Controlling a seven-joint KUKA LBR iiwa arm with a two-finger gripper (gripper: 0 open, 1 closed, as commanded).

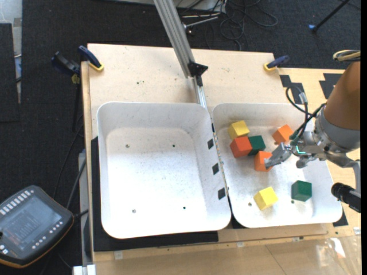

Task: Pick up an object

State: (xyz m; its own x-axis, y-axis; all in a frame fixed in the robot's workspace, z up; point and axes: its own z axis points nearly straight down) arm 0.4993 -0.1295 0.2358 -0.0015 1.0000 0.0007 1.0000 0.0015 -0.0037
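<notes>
The right bin [321,213] holds several small blocks. A yellow block [238,129], a red-orange block [241,146] and a dark green block [256,142] cluster near its left wall. An orange block [282,134] lies further right. Another orange block [262,161] sits mid-bin, with a yellow block [266,197] and a green block [301,191] nearer the front. My gripper [291,158] hovers low over the bin's middle right, open, fingers spread. Its left fingertip [278,156] is right beside the mid-bin orange block. Nothing sits between the fingers.
The left bin [114,153] stands beside the right one, sharing a central rim with black clips [217,168]. A slanted metal pole [175,27] rises from behind the bins. A teach pendant [28,225] lies off the bench at the lower left.
</notes>
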